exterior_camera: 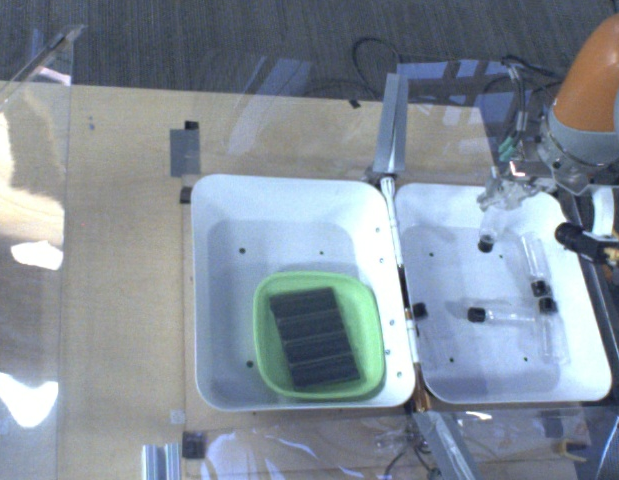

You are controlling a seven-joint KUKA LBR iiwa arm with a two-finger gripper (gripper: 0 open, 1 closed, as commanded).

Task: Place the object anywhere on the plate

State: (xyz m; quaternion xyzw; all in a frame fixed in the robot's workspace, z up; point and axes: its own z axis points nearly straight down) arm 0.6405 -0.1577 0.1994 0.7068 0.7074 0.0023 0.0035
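Observation:
A green plate (263, 320) sits in the left bin (219, 268), toward its front. On it lies a dark, ridged rectangular block (311, 336). My gripper (501, 196) hovers over the far edge of the right bin (439, 368), under the orange wrist band. Just below it a clear tube with a black cap (486, 238) slants down toward the bin floor; whether the gripper holds it is unclear. More clear tubes with black caps lie in the right bin: one lies crosswise (499, 315), one near the right wall (535, 266) and one at the front right (553, 336).
A grey metal post (391, 128) stands behind the gap between the bins. Cables (374, 53) loop behind it. A small black clip (419, 310) sits on the inner left wall of the right bin. Wooden bench top (99, 268) spreads to the left.

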